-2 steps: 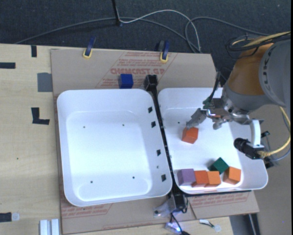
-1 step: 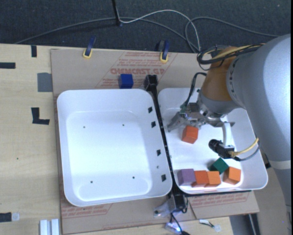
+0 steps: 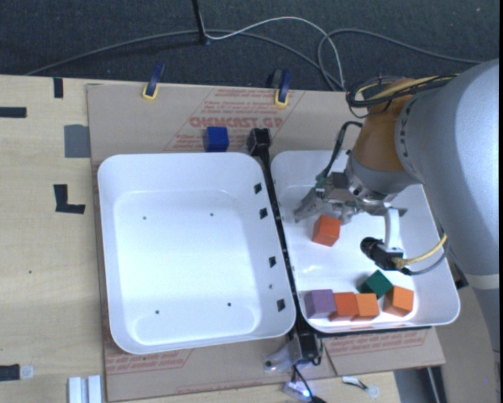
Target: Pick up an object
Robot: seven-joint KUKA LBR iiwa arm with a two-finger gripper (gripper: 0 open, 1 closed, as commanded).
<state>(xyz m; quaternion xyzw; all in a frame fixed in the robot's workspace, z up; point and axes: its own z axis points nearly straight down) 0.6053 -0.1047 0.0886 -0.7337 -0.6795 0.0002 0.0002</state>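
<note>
The arm (image 3: 453,166) is reaching from the right into the right bin (image 3: 436,313), its hand (image 3: 328,214) hovering directly over an orange block (image 3: 325,231), while a purple block (image 3: 320,302), further orange blocks (image 3: 356,306) and a green block (image 3: 375,284) are lying along the near wall.

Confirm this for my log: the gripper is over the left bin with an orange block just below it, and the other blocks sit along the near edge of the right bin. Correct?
Not quite. The camera view shows the gripper over the right bin, not the left; the orange block just below it lies there too. The other blocks do sit along that bin's near edge.
</note>
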